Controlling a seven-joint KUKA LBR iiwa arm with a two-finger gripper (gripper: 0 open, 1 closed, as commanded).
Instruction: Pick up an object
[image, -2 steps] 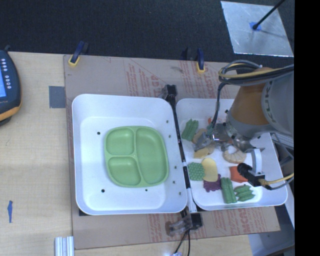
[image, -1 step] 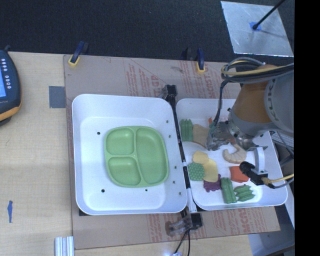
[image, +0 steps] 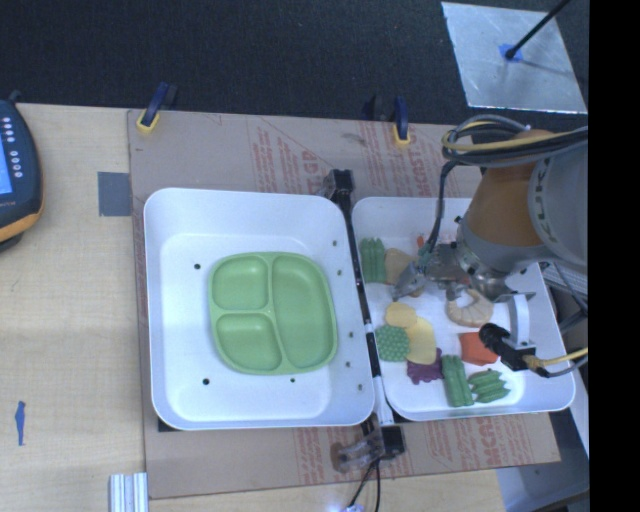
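The right bin (image: 545, 405) holds several toy food pieces: a green strip (image: 372, 258), a tan piece (image: 398, 262), a yellow piece (image: 402, 315), a bumpy green piece (image: 392, 343), a purple piece (image: 422, 371), green pods (image: 488, 383), an orange-red piece (image: 477, 347) and a beige ring (image: 468, 311). My gripper (image: 412, 280) is low in this bin, just right of the tan piece and above the yellow one. The grey arm with its orange band (image: 505, 205) covers the bin's far right part.
The left bin (image: 170, 300) carries a green divided plate (image: 272, 312). A black clamp (image: 342, 183) and the shared bin wall (image: 358, 290) lie just left of the gripper. Cables (image: 480, 135) loop above the arm. A handheld pendant (image: 15, 165) rests at the far left.
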